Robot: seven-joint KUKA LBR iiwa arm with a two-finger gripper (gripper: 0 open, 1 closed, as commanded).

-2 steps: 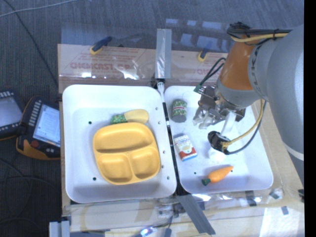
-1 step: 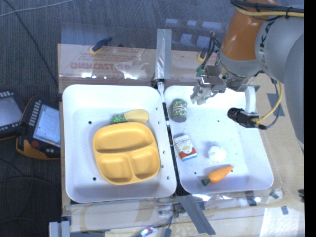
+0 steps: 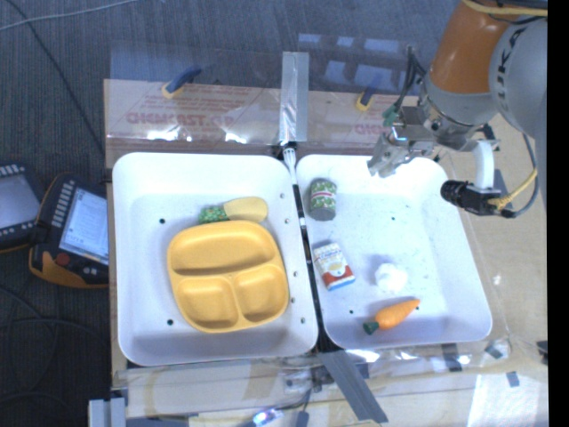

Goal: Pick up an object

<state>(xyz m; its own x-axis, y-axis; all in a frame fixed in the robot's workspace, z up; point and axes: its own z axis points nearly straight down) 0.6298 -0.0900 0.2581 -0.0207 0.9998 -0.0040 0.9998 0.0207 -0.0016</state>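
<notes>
Fingers (image 3: pixel 388 163) – state unclear – hover over right bin (image 3: pixel 462 238) beyond can (image 3: pixel 322 197), carton (image 3: pixel 332 265), carrot (image 3: pixel 391 314).

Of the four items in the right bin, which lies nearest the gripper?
The green can, at the bin's upper left, lies nearest the gripper; carton, white ball and carrot lie farther down.

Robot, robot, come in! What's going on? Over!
Gripper above right bin's far edge, holding nothing. Carrot, small carton, can untouched. Nothing in the way.
</notes>
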